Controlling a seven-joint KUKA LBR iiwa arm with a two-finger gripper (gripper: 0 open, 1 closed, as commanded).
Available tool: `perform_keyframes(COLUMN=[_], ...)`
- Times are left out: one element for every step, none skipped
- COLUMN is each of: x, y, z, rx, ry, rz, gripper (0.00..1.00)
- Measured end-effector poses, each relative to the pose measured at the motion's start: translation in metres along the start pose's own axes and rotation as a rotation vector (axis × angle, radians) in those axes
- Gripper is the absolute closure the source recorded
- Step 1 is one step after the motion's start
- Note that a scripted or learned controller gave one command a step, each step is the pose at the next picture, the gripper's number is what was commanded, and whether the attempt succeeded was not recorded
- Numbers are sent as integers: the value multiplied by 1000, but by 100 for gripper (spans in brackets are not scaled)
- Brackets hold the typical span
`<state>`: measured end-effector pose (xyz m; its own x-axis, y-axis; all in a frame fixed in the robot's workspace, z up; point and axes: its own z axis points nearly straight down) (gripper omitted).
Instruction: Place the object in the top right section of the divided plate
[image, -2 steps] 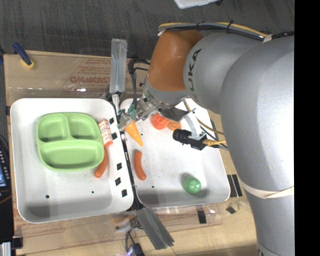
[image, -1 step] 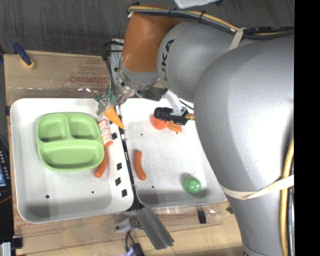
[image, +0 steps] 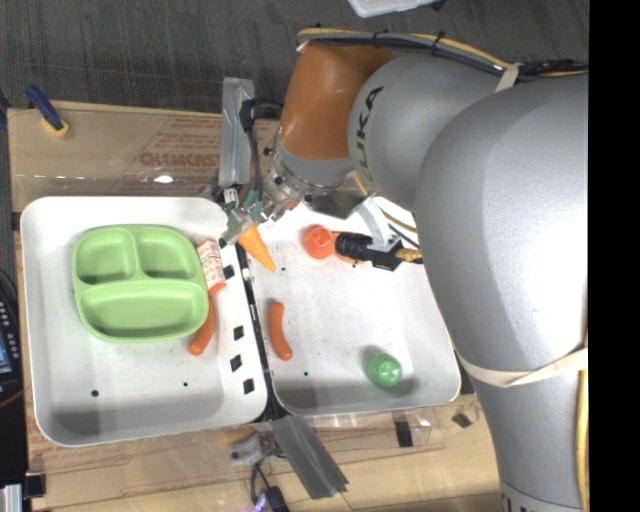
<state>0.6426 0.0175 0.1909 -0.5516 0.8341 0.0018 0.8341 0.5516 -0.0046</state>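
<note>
Jaws (image: 243, 212) over the divider between the 2 bins, upper end. Orange carrot-like cone (image: 258, 248) sits just below them, in the right bin (image: 420, 330) by the wall (touching the fingers or not: cannot tell; jaw gap also unclear). Green divided plate (image: 140, 280) in the left bin (image: 50, 330); small packet (image: 211, 264) at its right rim.

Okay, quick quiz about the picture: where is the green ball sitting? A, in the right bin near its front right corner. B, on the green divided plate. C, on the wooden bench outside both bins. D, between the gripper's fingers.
A: the green ball lies on the floor of the right bin, near its front right corner, far from the green plate in the left bin.
</note>
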Motion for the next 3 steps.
perform_keyframes(x=[55, -2, 29], y=[17, 11, 27], z=[0, -88, -35], rx=[0, -7, -2], ry=[0, -6, -2], rz=[-173, -268, -526], gripper=[100, 100, 100])
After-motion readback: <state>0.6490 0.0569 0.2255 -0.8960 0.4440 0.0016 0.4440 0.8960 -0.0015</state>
